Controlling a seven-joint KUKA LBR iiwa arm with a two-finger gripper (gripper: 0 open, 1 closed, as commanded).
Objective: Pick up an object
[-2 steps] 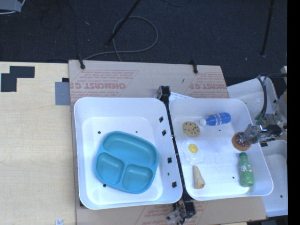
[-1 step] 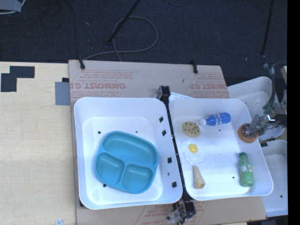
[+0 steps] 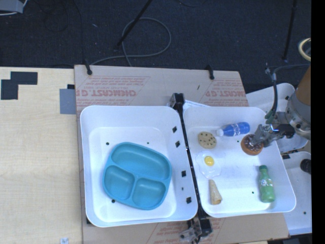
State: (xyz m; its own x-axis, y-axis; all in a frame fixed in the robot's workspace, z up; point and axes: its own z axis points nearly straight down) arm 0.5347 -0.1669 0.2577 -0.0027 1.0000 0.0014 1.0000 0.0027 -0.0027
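My gripper (image 3: 261, 134) reaches in from the right and hangs low over the far right part of the right bin (image 3: 238, 207). Its tip is at the upper right edge of a brown ring-shaped donut (image 3: 250, 146), partly covering it. Just left of the gripper lies a small blue bottle (image 3: 234, 129) on its side. A round tan cookie (image 3: 206, 140), a fried egg toy (image 3: 208, 161), a tan cone (image 3: 215, 192) and a green bottle (image 3: 265, 183) lie elsewhere in the same bin.
The left bin (image 3: 96, 131) holds a blue divided plate (image 3: 137, 175). A black divider with clips (image 3: 184, 156) runs between the bins. Cardboard (image 3: 152, 88) lies under both bins, and cables trail over the dark floor behind.
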